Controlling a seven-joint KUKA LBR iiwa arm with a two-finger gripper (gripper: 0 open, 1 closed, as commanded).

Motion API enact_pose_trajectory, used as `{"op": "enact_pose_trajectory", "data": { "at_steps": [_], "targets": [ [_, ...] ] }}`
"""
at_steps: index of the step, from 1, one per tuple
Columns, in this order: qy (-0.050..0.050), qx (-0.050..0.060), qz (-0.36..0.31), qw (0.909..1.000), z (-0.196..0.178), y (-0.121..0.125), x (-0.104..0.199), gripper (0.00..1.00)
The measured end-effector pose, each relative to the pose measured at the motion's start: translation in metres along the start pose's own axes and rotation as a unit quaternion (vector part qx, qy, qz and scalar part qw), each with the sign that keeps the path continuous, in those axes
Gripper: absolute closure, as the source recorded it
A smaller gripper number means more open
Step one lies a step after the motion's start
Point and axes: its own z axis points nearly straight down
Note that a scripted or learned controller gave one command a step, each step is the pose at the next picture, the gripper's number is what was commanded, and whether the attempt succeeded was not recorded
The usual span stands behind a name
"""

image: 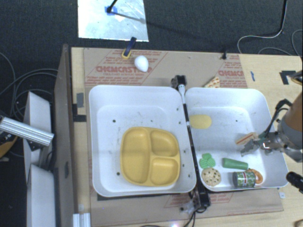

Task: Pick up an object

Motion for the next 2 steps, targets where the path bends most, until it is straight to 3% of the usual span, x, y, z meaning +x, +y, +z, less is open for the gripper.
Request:
{"op": "enact_pose_trajectory", "data": {
  "at_steps": [1,2],
  "targets": [
    [0.000,-0.006,-0.009,0.9999,-0.078,0.072,0.053,0.00],
    [0.001,-0.001,-0.008,1.0000,0.053,0.095,0.086,0.00]
  ]
}}
